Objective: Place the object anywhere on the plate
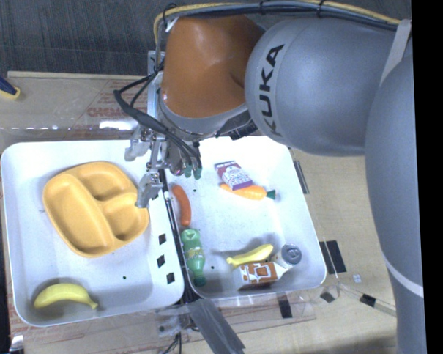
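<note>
A yellow divided plate (94,206) lies in the left bin (19,240). My gripper (153,183) hangs under the orange wrist band, over the divider between the two bins and right at the plate's right edge. I see nothing clearly held in it. A red-orange sausage (183,204) lies just to its right in the right bin (300,206), with a green bottle (192,252) below that.
A banana (64,296) lies in the left bin's near corner. The right bin also holds a purple-white packet (232,173), a carrot (249,193), a small banana (250,256), a brown carton (258,274) and a grey can (291,255). The big arm covers the back right.
</note>
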### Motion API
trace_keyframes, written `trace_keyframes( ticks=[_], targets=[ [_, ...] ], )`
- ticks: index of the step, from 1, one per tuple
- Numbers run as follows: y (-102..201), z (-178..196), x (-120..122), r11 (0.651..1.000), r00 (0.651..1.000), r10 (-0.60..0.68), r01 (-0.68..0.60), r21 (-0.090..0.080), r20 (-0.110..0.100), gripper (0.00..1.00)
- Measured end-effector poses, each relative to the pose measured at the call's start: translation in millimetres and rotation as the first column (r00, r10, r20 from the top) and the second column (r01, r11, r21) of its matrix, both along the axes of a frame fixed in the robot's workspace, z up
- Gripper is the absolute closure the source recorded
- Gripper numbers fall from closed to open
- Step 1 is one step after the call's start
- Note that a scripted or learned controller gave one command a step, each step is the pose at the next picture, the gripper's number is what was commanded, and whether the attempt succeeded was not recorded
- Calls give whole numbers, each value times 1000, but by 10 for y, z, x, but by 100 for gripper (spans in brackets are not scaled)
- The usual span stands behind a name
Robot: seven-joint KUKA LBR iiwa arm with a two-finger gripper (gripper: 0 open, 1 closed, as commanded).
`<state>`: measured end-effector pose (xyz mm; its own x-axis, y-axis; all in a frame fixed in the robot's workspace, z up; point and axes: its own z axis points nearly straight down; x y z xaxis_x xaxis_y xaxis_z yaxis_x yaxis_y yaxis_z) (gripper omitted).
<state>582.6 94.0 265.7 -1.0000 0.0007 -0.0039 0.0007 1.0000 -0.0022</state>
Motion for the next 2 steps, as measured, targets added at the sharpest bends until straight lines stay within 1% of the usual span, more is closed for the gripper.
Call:
trace_keyframes(
  ticks=[1, 2],
  targets=[
    [5, 106, 9, 1000, 1000, 3, -3, -1, 3, 100],
    [6, 106, 8, 1000, 1000, 3, -3, -1, 3, 0]
  ],
)
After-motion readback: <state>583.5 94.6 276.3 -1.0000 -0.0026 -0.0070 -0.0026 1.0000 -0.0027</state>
